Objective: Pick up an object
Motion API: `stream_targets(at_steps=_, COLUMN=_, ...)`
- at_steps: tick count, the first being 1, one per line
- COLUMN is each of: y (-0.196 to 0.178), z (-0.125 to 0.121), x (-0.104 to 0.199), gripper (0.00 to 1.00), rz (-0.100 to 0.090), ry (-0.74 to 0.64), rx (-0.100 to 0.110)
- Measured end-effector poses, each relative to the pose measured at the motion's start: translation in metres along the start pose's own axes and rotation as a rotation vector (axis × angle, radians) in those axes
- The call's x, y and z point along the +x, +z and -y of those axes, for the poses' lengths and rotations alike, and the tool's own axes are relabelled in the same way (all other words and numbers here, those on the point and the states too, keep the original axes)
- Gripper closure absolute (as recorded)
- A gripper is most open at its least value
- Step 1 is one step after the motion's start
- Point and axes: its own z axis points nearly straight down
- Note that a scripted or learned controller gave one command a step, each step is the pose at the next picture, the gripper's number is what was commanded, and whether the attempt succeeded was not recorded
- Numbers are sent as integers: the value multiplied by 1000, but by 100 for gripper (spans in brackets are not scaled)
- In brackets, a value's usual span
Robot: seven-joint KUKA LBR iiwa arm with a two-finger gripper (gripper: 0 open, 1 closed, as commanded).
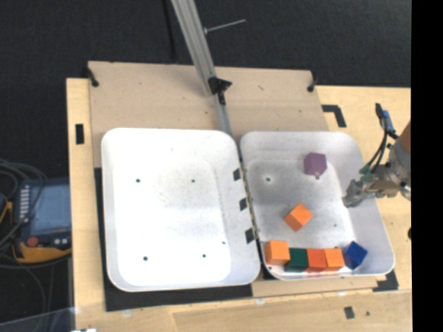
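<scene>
The left bin (169, 206) offers nothing to grasp. In the right bin (346, 147) an orange cube (299, 216) sits alone mid-floor, a purple block (315, 162) behind it, more cubes along the near wall. The gripper (360, 191) hangs at the right rim; its spread I cannot tell. I'd drop squarely over the lone orange cube.

**Materials and finish**

Two white bins (173, 206), smooth plastic look, grey scuffing across the floors. Bench (138, 99) pale wood-like board, matt. Blocks (299, 216) plain matt, solid colours. Slanted pole (194, 33) ribbed grey metal, dull sheen. Dark, rough floor (69, 19) around.
</scene>
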Motion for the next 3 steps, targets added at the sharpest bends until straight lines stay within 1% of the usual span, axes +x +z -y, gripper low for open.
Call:
stream_targets(at_steps=1, y=-27, z=-2, x=-1, gripper=100, rz=-1, ry=-2, rx=2)
stream_targets(at_steps=2, y=-16, z=-4, x=55, gripper=100, rz=-3, ry=-3, rx=6)
stream_targets(at_steps=3, y=-14, z=-9, x=118, gripper=100, rz=-4, ry=-5, rx=7)
